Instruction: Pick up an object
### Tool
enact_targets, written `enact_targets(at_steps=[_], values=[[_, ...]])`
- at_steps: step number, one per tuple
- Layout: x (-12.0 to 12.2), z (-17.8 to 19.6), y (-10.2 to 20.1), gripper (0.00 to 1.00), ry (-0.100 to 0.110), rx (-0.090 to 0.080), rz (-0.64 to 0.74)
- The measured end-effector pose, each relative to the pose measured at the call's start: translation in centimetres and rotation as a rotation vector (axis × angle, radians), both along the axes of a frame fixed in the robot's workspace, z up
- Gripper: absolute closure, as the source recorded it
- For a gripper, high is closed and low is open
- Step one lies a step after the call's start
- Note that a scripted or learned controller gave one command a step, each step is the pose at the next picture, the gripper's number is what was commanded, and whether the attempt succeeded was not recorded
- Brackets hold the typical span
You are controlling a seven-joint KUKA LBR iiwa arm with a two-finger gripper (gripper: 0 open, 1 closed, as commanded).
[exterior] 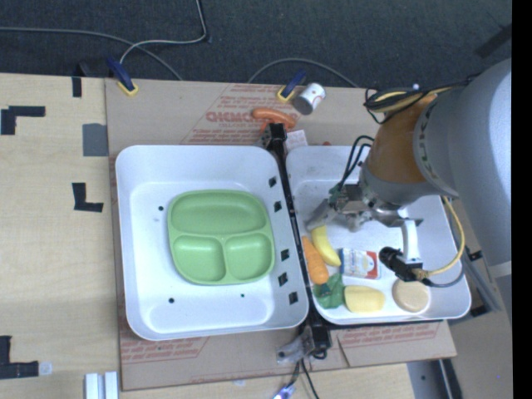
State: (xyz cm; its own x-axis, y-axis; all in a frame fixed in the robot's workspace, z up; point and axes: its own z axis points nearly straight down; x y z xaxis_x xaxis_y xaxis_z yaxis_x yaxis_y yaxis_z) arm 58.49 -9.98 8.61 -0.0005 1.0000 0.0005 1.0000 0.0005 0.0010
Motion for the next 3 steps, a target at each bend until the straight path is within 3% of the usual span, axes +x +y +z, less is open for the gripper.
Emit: enact_targets(at_steps=[1,2,3], values=[[-2.5,0.1,0.2,0.0,-0.005,-0.003,0.0],[0.9,0.0,-0.6,0.0,-0.002,-0.001,0.001],[0.9,1.0,-0.6,1.0,-0.004,-0.002,0.001]])
